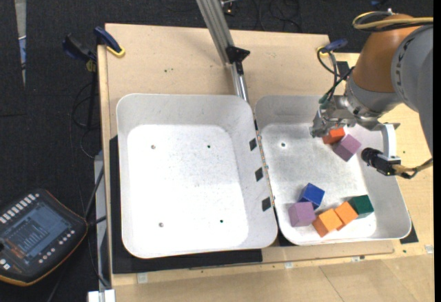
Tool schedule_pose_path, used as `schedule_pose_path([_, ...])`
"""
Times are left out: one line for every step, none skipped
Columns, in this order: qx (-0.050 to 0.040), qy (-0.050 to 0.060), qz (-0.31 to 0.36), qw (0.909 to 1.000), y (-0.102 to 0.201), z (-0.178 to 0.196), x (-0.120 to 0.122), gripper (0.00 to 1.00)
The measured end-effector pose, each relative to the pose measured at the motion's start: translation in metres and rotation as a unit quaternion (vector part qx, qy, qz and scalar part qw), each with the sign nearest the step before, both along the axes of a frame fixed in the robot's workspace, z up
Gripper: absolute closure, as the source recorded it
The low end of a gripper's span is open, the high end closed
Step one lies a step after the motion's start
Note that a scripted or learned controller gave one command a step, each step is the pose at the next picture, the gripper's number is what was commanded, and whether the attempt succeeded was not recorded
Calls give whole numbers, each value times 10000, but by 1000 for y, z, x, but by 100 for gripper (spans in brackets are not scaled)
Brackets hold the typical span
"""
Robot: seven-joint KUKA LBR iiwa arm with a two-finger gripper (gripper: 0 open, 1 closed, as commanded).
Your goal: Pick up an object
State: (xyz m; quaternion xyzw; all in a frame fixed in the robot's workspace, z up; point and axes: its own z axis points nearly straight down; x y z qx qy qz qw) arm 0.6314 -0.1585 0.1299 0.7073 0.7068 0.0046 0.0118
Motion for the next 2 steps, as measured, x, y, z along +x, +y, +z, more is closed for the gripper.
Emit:
schedule_pose_path([43,89,10,10000,-2,43,1,100])
schedule_pose_path([41,78,22,10000,1,103,11,100])
